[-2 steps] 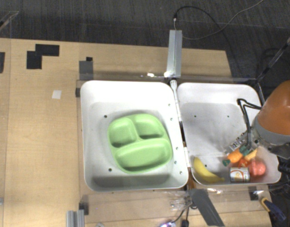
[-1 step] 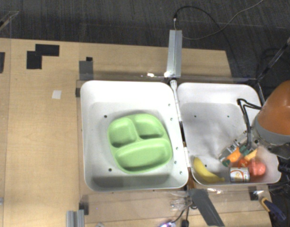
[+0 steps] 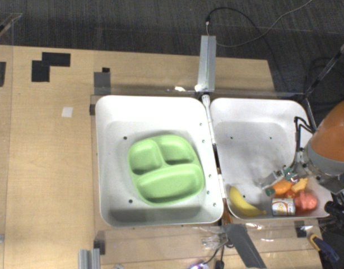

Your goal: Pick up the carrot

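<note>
**Gripper low over the carrot in a crowded corner**

Camera view looks down on two white bins. The left bin (image 3: pixel 113 150) holds a green divided tray (image 3: pixel 165 167). The right bin (image 3: pixel 256 122) has its objects bunched in the near right corner: a banana (image 3: pixel 243 202) along the near wall, a small can (image 3: pixel 283 207) lying on its side, a red fruit (image 3: pixel 307 202) just beside the can, and the carrot (image 3: pixel 282 187), an orange piece sitting just behind the can and touching or nearly touching a yellowish item (image 3: pixel 299 184) to its right.

The arm (image 3: pixel 331 142) comes in from the right with its orange band over the bin's right edge. The gripper (image 3: pixel 279 177) is down at the carrot, its metal parts reaching toward the bin floor just left of and above the orange piece. The fingertips are too small and too mixed in with the clutter to judge; I cannot tell whether the hand is spread or pressed together, nor whether the carrot sits between them.

The risk, as I judge it, is the crowding. The can, the red fruit and the yellowish item lie so close that a closing grip could catch a neighbour instead, or pinch two things at once. A finger landing on top of the carrot rather than beside it could push it away toward the bin's wall. A grasp near the carrot's end could also let it swing or slip out on the lift.
</note>
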You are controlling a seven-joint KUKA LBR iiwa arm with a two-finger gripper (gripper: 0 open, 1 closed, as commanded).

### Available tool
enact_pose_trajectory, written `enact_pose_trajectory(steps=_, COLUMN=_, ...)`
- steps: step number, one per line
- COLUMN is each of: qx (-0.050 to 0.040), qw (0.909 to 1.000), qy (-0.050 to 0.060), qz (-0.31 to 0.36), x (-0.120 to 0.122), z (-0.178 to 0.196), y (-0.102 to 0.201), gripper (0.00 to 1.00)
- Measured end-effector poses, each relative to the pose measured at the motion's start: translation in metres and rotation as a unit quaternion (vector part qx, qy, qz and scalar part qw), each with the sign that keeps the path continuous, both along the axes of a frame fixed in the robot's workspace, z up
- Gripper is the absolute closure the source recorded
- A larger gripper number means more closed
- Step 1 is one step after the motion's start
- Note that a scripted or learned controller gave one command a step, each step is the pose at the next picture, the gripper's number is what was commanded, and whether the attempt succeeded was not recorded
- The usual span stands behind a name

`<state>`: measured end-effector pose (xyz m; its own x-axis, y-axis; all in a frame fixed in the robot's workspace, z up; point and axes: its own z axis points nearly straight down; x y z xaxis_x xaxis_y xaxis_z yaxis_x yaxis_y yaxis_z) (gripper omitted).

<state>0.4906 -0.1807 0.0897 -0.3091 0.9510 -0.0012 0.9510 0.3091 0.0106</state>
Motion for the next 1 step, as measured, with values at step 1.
enact_pose_trajectory(steps=1, qx=0.0011, qw=0.9729, qy=-0.001, qz=-0.231, x=0.0006, z=-0.0003, y=0.0051, gripper=0.00)
